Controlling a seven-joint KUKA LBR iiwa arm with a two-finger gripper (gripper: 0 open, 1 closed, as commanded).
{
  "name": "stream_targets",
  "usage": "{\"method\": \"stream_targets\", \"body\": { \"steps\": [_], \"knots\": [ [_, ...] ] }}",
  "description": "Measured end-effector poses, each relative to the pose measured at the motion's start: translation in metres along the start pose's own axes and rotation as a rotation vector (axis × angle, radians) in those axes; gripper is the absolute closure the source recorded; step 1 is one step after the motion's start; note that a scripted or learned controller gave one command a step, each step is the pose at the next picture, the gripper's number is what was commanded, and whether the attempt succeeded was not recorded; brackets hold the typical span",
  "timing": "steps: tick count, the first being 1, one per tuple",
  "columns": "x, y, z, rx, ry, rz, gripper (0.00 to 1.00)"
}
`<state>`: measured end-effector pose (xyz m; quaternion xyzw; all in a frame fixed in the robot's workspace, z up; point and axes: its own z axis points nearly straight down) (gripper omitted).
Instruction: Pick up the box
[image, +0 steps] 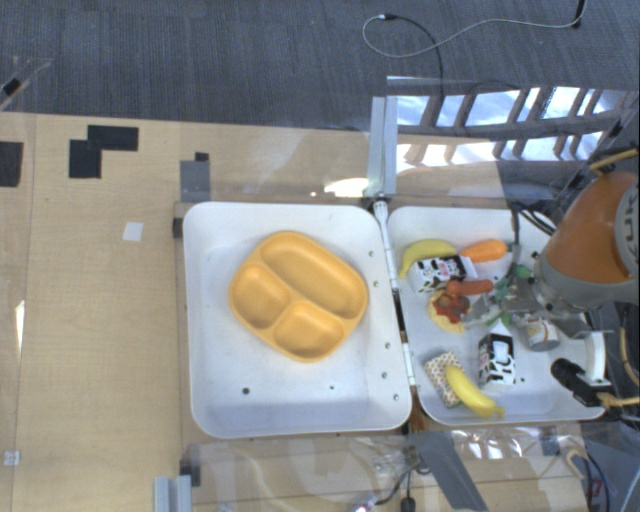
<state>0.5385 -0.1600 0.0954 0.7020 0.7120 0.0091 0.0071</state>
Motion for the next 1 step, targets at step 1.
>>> {"method": "stream_targets", "body": {
  "steps": [1],
  "knots": [
    [0.0014, 0.0036, -0.0125, -0.009, 0.0, -0.003, 1.0]
  ]
}}
